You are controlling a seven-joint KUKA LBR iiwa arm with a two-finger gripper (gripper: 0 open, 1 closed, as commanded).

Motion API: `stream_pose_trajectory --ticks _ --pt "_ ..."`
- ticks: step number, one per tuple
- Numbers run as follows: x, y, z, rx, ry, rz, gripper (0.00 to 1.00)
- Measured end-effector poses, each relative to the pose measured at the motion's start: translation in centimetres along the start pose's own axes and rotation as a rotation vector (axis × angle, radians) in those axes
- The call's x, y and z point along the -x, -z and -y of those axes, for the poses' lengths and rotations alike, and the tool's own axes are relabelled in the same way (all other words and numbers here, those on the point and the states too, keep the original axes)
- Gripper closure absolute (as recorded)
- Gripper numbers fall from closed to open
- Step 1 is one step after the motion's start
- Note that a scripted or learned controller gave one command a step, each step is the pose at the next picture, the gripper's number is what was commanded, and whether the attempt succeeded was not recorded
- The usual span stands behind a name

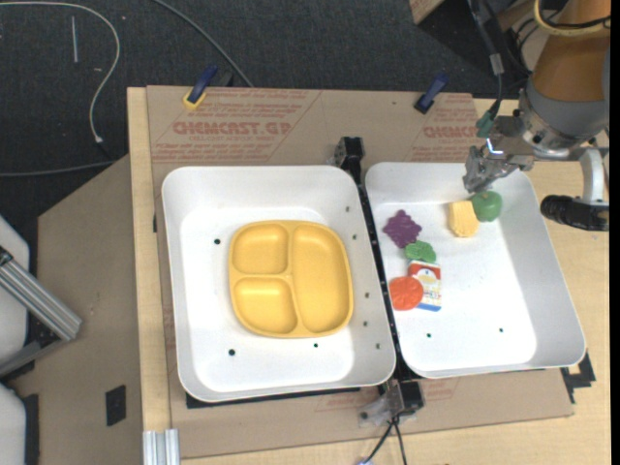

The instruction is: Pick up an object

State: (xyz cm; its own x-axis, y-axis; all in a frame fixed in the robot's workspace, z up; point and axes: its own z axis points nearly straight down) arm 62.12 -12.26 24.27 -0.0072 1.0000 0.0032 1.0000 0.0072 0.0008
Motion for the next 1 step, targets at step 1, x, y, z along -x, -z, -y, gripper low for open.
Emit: stream_pose_trajectory --ticks 1 --pt "-5.19 -1.09 -0.56 -0.003 -0.001 0.000 1.00"
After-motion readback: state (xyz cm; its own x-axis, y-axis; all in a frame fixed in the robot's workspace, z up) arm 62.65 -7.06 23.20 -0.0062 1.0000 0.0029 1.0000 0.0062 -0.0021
